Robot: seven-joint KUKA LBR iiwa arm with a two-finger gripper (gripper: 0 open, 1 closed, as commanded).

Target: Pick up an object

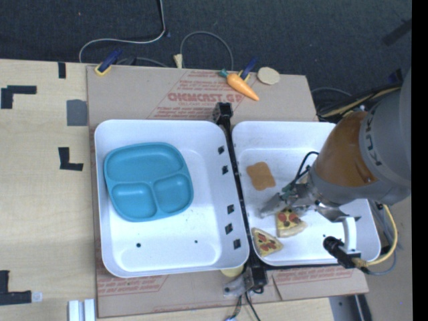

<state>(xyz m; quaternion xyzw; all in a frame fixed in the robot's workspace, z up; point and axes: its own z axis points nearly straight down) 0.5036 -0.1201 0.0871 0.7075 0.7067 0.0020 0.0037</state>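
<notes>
Pizza slice (289,223) lying flat in the right bin (281,134), directly beneath the gripper (292,204), with a second pizza slice (266,243) just beside it toward the near wall and a brown cracker (260,175) a little farther back. Jaw state not determinable, wrist and orange band (341,152) covering that area from above; nothing visibly lifted. Risk noted: slipping off the thin, flat slice or pushing it against its neighbour, contact being poorly centred; blue divided plate (148,181) sitting in the left bin (107,179), carrot (242,87) resting outside on cardboard (194,95).

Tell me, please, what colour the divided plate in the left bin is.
Light blue plate, clearest in the camera view.
</notes>
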